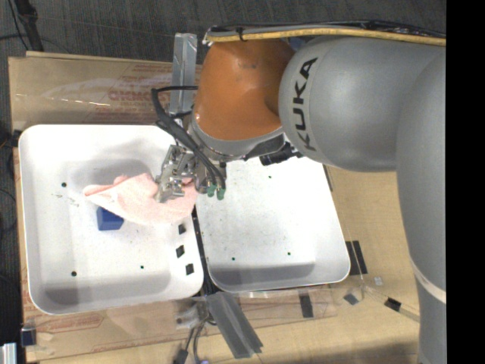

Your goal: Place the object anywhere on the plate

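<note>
My claw (173, 182) was down over the right end of the pink plate (140, 198) in the left bin (45, 203), can't tell its state tbh. The blue block (109, 219) sat touching the plate's near-left edge; it looked small, light and stiff, so I'd pinch its flat sides.

The right bin (303, 233) lies open; a pink cloth (148, 199) and blue block (108, 219) crowd the left bin (45, 226).
</note>
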Controlling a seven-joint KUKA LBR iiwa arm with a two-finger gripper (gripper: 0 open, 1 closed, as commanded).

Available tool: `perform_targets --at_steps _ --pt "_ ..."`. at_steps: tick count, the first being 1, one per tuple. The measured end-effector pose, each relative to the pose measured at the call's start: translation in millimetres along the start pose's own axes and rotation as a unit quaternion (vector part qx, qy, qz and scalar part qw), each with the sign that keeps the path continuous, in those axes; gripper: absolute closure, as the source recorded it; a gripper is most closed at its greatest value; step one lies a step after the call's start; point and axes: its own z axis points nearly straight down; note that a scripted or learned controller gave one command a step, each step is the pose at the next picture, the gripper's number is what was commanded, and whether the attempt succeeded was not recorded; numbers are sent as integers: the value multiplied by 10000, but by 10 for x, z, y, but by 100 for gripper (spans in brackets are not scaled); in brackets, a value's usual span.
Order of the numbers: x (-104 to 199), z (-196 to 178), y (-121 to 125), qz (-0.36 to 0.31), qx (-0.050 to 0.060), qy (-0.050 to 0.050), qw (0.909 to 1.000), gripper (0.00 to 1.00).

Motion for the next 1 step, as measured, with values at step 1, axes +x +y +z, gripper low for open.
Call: perform_targets --at_steps 1 --pt "81 10 506 -580 -2 -5 9983 100"
